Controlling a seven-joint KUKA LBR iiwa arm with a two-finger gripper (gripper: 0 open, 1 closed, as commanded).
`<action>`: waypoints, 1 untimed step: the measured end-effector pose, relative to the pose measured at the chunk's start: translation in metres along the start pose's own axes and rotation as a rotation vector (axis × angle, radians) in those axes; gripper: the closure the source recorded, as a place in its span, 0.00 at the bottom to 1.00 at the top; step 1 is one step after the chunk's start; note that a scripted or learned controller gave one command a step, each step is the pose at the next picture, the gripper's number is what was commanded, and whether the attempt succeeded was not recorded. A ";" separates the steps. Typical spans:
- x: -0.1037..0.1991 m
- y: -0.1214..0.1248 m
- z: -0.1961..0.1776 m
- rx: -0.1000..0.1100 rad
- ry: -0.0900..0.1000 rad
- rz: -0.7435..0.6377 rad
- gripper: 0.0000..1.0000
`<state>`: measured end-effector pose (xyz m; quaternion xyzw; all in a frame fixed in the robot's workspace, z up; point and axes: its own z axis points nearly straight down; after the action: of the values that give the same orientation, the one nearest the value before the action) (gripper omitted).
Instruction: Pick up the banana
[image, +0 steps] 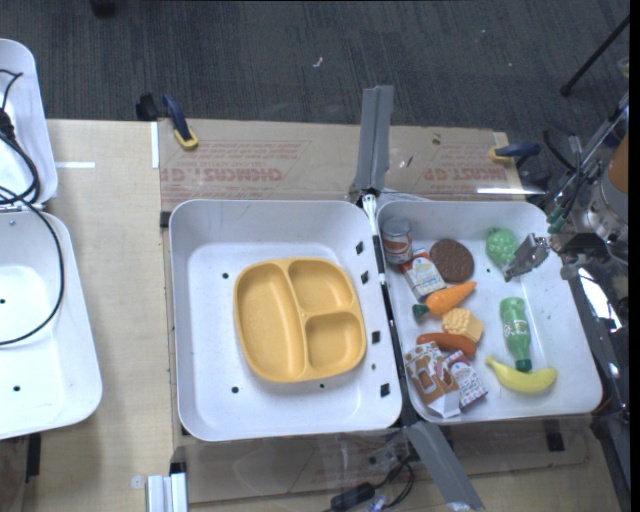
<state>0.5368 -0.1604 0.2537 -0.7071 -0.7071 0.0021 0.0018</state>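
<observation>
The banana (522, 377) lies at the near edge of the right bin (585, 330), just beside the foot of a green bottle (514, 331) and near a snack packet (447, 380). The pincer (525, 256) hovers over the bin's far right, well apart from it; whether it stands apart or together cannot be told. The left bin (200, 330) holds a yellow divided plate (299, 319).

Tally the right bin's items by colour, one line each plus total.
Yellow: 2, banana, corn
Green: 2, bottle, lumpy green item
Orange: 2, carrot, sausage-like piece
Brown: 1, round patty
Red and white: 4, can, small carton, two packets
Total: 11
</observation>
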 end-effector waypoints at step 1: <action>-0.014 -0.059 0.165 0.000 0.002 0.286 0.00</action>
<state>0.4766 -0.1745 0.0886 -0.8006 -0.5992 0.0016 0.0023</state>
